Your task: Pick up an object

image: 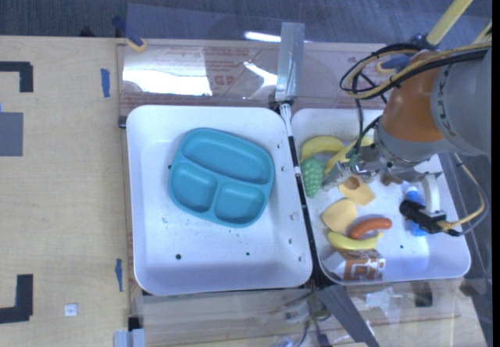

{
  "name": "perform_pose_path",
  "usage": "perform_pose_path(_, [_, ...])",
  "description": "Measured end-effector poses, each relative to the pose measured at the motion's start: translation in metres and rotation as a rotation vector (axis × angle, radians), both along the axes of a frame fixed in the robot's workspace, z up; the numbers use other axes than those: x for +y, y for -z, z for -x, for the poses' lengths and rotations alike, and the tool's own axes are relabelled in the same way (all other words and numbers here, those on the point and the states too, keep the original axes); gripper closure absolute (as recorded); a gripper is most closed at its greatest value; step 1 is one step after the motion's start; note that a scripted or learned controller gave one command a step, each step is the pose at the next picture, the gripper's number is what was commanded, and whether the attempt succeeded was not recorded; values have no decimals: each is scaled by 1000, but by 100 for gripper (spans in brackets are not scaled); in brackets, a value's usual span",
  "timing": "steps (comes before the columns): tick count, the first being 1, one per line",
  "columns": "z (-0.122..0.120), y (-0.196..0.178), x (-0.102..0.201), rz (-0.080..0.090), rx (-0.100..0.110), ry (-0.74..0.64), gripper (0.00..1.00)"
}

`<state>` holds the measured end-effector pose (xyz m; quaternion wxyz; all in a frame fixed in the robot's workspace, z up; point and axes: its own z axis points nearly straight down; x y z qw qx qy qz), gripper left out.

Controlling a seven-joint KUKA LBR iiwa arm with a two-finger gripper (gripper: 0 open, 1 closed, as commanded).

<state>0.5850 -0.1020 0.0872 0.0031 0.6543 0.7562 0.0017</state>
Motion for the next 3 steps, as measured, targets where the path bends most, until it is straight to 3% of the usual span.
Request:
perform_pose_path(1, [-2, -12, -1, 2, -6, 2, 100])
perform_pose_path(2, [-44, -101, 45, -4, -2, 200, 100])
perform_pose_path(3, [-66, -98, 18, 1, 3, 25, 100])
